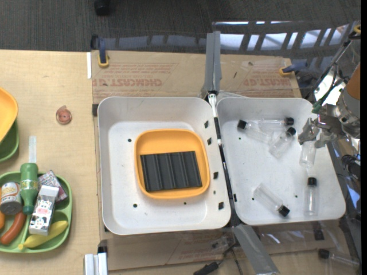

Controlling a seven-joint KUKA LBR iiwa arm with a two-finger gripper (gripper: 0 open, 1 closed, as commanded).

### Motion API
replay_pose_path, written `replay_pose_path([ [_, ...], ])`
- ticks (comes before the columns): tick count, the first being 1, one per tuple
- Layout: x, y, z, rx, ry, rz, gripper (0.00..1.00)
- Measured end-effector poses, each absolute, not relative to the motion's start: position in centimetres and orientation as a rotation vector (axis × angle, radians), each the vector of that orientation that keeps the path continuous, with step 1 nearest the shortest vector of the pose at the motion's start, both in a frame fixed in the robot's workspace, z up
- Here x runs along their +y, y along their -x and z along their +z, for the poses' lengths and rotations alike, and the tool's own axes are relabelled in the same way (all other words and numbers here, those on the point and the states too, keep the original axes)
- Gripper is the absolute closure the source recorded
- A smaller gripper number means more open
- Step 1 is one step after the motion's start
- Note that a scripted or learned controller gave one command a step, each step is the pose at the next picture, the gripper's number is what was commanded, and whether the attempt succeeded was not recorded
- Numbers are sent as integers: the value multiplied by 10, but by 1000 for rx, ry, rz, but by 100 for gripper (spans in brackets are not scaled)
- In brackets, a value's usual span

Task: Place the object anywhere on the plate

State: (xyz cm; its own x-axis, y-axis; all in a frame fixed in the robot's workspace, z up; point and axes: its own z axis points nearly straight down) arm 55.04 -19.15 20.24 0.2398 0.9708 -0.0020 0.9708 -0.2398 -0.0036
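I am taking the yellow plate [172,166], sitting in the left bin [114,171], as my reference for everything. The objects to move are lying well to the right of the plate, in the right bin [241,205]: a scatter of clear plastic vials with black caps. A small cluster of vials [269,132] is crowding the far part of that bin, one loose vial [270,201] is lying nearer the front, and another upright-looking vial [310,195] is sitting farthest from the plate.

The gripper [312,135] is hovering at the far right side of that bin, beside the cluster, and something pale and clear is hanging just under it; I cannot tell whether that is a vial caught between the fingers or one lying beneath, nor how wide the fingers are standing.

I am judging these vials as very light, stiff and slick, prone to rolling and squirting out of a pinch. I would be closing across the middle of the barrel, square to its long axis, choosing the loose front vial rather than the tangled cluster.
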Motion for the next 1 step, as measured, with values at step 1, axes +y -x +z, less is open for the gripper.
replay_pose_path([
  [1,-191,-550,203,-1936,2473,5,0],
])
